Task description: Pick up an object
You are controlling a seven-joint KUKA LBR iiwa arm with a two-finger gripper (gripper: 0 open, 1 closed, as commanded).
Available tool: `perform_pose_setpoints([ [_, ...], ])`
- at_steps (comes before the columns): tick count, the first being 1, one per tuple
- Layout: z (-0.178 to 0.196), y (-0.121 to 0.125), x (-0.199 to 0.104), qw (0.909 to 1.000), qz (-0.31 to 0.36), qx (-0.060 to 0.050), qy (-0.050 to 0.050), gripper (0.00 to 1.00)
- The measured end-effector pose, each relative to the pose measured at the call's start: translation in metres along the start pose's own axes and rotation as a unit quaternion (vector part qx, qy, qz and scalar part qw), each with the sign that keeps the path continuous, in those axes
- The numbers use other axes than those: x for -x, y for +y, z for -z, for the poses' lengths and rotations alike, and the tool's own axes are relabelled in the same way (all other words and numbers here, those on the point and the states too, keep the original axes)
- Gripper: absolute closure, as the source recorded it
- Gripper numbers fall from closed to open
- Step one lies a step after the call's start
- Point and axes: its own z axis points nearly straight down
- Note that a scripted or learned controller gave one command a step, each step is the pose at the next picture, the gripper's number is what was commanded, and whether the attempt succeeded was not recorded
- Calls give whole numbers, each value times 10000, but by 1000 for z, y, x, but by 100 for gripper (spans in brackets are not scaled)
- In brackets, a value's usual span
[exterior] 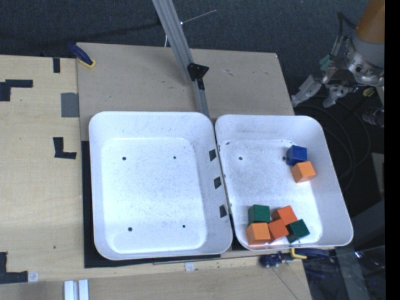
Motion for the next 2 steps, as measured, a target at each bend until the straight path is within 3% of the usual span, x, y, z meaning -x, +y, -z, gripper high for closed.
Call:
perform_pose_setpoints([
  [1, 0, 0, 0, 10000, -2, -4, -3, 0],
  [2, -51, 5, 8, 10000, -6, -24, 2, 0],
])
